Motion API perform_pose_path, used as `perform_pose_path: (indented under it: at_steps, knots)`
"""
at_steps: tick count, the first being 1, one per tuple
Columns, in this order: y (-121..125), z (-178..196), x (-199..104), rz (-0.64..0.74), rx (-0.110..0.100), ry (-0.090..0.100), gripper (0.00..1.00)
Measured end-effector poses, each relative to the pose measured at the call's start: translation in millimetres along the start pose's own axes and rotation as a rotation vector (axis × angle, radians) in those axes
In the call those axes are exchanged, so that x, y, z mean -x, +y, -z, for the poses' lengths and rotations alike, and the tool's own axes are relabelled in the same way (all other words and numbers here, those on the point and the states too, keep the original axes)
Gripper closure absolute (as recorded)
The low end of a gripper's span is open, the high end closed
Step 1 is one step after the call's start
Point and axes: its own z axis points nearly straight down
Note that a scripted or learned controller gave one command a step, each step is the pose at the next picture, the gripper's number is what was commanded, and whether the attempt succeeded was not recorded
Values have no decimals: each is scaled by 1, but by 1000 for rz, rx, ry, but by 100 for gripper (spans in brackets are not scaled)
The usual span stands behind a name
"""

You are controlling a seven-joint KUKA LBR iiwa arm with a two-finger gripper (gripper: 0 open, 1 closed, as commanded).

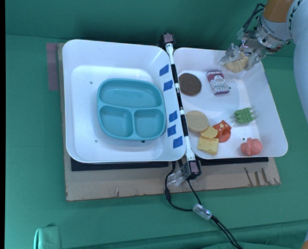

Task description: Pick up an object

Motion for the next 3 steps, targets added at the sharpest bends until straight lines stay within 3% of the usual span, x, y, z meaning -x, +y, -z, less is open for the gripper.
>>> perform_pose_path:
  at_steps: [1,2,3]
  knots:
    - [-24,126,-57,5,-1,1,100]
    - [-5,136,-105,4,-2,2,100]
    - [-32,140,-87,1,-8,3,100]
